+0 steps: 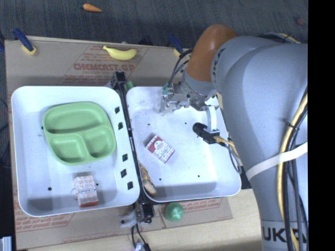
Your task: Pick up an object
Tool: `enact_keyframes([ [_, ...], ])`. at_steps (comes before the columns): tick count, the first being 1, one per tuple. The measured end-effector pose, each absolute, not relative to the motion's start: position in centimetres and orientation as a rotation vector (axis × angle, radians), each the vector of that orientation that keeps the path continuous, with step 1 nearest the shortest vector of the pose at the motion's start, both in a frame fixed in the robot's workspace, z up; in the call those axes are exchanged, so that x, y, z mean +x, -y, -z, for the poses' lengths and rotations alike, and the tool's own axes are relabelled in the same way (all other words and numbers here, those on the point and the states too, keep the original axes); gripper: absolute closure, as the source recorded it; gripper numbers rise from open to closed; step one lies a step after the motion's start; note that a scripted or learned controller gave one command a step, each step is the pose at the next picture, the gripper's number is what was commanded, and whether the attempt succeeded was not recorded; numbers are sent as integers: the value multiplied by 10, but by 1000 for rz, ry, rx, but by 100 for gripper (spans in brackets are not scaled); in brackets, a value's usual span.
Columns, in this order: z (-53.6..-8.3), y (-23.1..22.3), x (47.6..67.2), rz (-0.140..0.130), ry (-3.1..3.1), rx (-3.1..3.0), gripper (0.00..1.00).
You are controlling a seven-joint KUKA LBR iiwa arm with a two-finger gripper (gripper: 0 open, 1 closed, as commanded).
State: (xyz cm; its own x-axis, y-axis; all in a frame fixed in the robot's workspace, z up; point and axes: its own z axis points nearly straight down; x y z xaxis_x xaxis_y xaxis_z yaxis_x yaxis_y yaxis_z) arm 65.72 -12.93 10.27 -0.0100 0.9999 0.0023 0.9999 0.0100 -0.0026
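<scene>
A grey arm (261,114) with an orange band (207,48) fills the right side, reaching in over the far edge of the right bin (209,184). Its bulk hides the right rim of that bin and the worktop (68,61) beyond. The gripper (170,99) is a small cluster of metal parts low over the bin's far left corner; it is too small and cluttered to tell whether the fingers are open or closed, and nothing can be seen between them. A black part (204,132) with cables juts out beneath the arm.

In the middle of the right bin lies a small red and white box (160,148), tilted, apart from the gripper; its printing is too small to read. A tan object (146,182) lies against the bin's near left corner, partly hidden by the rim.

The left bin (26,192) holds a green divided tray (78,132) and, nearer, a small orange and white packet (85,191) whose label is blurred.

The worktop is cardboard with red printing; the far panel reads something like "CHEMCAST GP". A yellow banana (120,52) lies on it behind the bins, and a green ball (174,212) sits in front of the right bin. An orange object (92,7) lies on the carpet (131,9) beyond. White letters "UK" on the arm's base are cut off at the lower right.
</scene>
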Motion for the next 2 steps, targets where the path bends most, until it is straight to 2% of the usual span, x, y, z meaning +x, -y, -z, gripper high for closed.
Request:
enact_keyframes([
  [1,-194,42,657,5,2228,-2213,100],
  [2,-192,44,657,-1,2226,-2213,0],
])
